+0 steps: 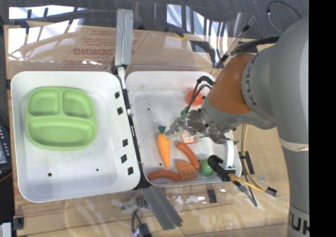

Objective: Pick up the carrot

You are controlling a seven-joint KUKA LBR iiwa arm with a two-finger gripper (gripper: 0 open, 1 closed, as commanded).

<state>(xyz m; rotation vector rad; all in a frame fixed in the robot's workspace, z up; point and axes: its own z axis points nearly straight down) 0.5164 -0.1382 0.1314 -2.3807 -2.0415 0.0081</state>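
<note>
bench w/ 2 shallow white plastic bins [31,178] on brown cardboard [89,47] | 1 orange plastic carrot [164,149], 2 sausages, 1 waffle | gripper [176,127] fingers: can't tell

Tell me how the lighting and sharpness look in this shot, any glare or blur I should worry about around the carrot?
Camera view: bright window reflections streak the cardboard behind the bins; the carrot is evenly lit and fairly sharp, with a soft shadow beside it; the gripper reads slightly blurred and cluttered; the green plate shows no glare.
</note>
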